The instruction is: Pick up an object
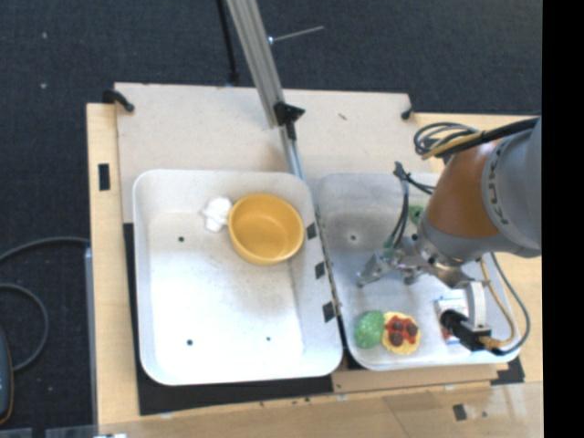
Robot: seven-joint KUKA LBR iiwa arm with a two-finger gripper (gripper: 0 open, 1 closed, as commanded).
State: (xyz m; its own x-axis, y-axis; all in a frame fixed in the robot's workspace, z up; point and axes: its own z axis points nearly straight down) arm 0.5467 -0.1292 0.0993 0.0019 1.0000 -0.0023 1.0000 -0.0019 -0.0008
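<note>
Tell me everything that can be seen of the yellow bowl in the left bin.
The yellow bowl is round, of one plain yellow-orange colour, and looks like smooth plastic. It stands upright with its opening upward, and nothing is seen inside it. It sits near the far edge of the left bin, toward that bin's right side. A small white lumpy object lies against its left rim, seemingly touching it. The arm is over the other bin, well apart from the bowl.

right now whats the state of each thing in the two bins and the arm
yellow bowl: upright, mouth up, in the left bin near its far rim
white lump: lying against the bowl's left side
green object: resting in the right bin, near corner
red and yellow object: lying beside the green one, touching it
gripper: low over the right bin, holding nothing visible
</note>
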